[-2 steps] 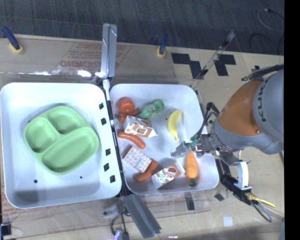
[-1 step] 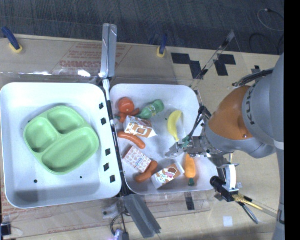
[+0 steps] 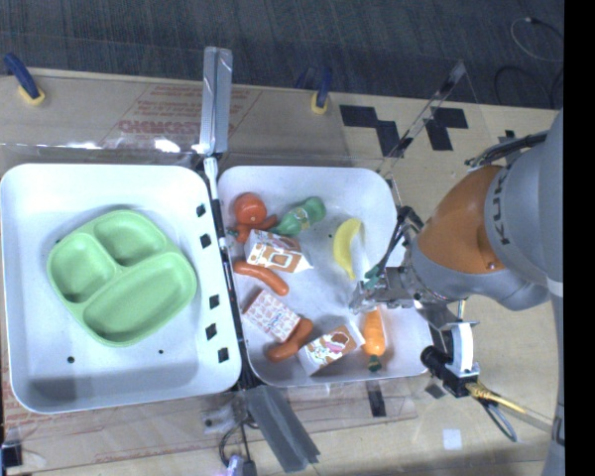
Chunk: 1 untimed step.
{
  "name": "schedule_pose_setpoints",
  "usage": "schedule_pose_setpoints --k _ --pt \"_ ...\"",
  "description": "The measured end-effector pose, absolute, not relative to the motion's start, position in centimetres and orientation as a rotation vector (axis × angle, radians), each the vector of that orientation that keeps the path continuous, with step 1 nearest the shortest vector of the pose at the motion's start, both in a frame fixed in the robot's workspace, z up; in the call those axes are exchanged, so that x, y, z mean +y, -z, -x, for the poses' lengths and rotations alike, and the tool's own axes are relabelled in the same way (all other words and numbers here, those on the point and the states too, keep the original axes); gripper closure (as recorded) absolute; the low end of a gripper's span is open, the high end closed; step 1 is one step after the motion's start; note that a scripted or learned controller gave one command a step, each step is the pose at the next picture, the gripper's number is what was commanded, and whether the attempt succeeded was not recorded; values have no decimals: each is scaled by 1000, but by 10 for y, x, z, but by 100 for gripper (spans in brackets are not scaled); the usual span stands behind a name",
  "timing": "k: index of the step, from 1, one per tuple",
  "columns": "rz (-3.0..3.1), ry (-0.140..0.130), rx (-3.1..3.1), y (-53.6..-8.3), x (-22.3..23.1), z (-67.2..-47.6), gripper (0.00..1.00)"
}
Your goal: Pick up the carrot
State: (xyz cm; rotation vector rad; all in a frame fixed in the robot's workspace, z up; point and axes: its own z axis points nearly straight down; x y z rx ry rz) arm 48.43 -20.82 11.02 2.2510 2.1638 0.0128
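Observation:
The carrot (image 3: 374, 331) is a short orange piece with a green tip. It lies near the front right corner of the right bin (image 3: 307, 178). My gripper (image 3: 373, 291) hangs low over the bin, just behind the carrot's upper end and close to it. The grey arm with its orange band (image 3: 458, 234) reaches in from the right. Nothing shows the carrot lifted off the bin floor.
The right bin also holds a yellow banana (image 3: 348, 245), a green bottle (image 3: 300, 213), a red tomato (image 3: 248, 207), two sausages (image 3: 261, 277), and three small cartons (image 3: 330, 347). A green divided plate (image 3: 124, 274) lies in the left bin (image 3: 20, 365).

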Motion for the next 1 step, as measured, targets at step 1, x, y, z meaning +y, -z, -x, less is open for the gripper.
schedule_pose_setpoints --k 1 --pt "-2247 -13 2170 -120 -208 -485 100"
